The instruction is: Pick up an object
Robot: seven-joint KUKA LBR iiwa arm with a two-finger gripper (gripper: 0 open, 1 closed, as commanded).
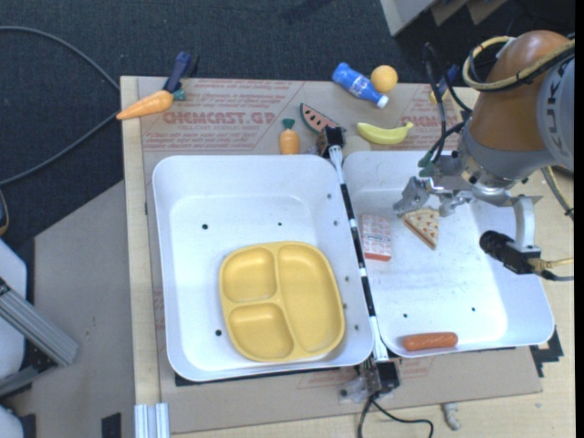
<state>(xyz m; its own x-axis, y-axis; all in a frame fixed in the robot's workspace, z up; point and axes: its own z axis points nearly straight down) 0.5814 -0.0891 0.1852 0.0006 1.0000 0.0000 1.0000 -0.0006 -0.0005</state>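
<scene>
Down front sat an orange-red plastic sausage [430, 341], but honestly the grey two-finger gripper [430, 196], spread open above the tan toast-like wedge [422, 227], needed to drop straight and square before pinching.

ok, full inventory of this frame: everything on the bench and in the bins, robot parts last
bins: 2, white, side by side on the bench
divided plate: 1, yellow, three sections, in the left bin
cracker wedge: 1, tan, right bin, just under the gripper
small packet: 1, white and red, right bin by the left wall
sausage: 1, orange-red, right bin near the front edge
big carrot: 1, orange, back left corner of the bench
small carrot: 1, orange, behind the left bin
watermelon slice: 1, red and green, behind the left bin
bottle: 1, blue, back of the bench
orange: 1, beside the bottle
banana: 1, yellow, behind the right bin
arm: 1, grey with orange band, over the right bin
gripper: 1, above the cracker wedge
</scene>
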